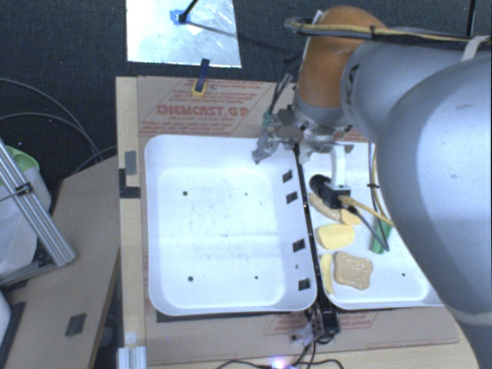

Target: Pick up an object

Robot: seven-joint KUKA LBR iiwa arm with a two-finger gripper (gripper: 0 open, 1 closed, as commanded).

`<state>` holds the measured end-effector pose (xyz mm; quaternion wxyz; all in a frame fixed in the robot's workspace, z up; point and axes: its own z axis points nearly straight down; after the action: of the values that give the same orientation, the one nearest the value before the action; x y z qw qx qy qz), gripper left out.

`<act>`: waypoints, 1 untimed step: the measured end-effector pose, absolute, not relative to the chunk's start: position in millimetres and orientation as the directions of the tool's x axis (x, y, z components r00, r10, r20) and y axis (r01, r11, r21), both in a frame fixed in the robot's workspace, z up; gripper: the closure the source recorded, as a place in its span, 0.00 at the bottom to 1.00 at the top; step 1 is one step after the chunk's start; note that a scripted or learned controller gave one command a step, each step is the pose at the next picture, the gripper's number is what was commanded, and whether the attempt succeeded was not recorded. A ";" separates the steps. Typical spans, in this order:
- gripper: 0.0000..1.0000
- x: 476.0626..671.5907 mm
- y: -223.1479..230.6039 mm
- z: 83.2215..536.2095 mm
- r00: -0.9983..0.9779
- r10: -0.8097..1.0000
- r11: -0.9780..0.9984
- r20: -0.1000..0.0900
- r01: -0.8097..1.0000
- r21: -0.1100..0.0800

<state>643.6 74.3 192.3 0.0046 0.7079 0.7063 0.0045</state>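
My gripper hangs over the back right corner of the left bin, close to the divider between the two bins. Nothing shows in its grasp. In the right bin lie a tan toast-like piece, a pale yellow rounded piece, a curved yellow banana-like thing and a green stick-like thing. These lie in front of the gripper and to its right. The grey arm hides much of the right bin.
The bins rest on a cardboard sheet. A shiny square plate lies on the dark floor behind. A metal frame and a side table stand at the left.
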 end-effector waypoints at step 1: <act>0.00 669.9 -25.4 212.0 0.007 1.000 -0.007 -0.005 1.000 0.007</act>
<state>669.9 -25.4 212.0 0.0043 0.7095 0.7047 0.0005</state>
